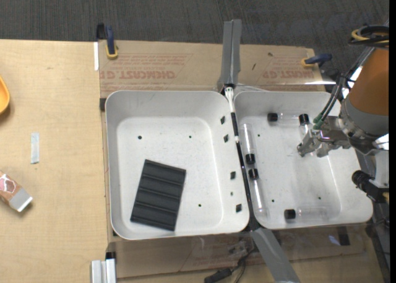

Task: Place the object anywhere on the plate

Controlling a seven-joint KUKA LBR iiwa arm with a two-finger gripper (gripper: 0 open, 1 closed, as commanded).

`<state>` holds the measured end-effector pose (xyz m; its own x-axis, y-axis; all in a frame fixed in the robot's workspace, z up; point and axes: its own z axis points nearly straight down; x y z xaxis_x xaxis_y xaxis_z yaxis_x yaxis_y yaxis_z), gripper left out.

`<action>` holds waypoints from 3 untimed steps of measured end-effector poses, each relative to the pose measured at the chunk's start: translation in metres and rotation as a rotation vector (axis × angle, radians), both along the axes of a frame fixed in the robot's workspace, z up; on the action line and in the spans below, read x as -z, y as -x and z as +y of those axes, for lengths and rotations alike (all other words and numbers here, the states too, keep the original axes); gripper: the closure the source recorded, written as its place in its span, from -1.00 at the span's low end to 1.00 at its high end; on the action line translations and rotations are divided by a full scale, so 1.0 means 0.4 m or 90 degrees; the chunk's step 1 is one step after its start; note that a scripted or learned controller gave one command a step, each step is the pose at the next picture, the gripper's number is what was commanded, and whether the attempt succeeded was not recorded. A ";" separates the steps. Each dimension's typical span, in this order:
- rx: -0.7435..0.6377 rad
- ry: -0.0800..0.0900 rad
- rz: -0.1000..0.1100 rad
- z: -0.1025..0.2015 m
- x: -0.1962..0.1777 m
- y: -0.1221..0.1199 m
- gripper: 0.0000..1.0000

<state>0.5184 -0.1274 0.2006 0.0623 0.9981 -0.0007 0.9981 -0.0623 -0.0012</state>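
1. In the camera view, two shallow white bins are being seen side by side on the table (55, 90): the left bin (124, 114) and the right bin (346, 210), touching along a central divider.

2. The dark ribbed plate (159, 195) is lying flat on the floor of the left bin, toward its near left part. Its long axis is running slightly tilted from the bin's walls, the top end leaning to the right in the view.

3. The gripper (311, 145) is being carried over the upper middle of the right bin, with the arm (371, 90) reaching in from the view's right. How far it is open cannot be told from this view, and nothing can be made out as being held.

4. No loose object to be placed is being clearly distinguished; the small dark marks in the right bin appear to be fittings of the bin, though this is only being judged.

5. The relation on which the coming move is turning: the plate is lying well apart from the gripper, to the left in the view and nearer the camera, beyond the divider. A crossing into the left bin is being judged necessary before any placing can be done.
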 end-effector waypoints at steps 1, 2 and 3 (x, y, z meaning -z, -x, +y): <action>-0.004 0.000 0.002 0.222 -0.072 0.074 1.00; 0.029 0.001 0.003 0.385 0.027 0.084 1.00; 0.277 0.003 0.001 0.679 -0.121 0.102 1.00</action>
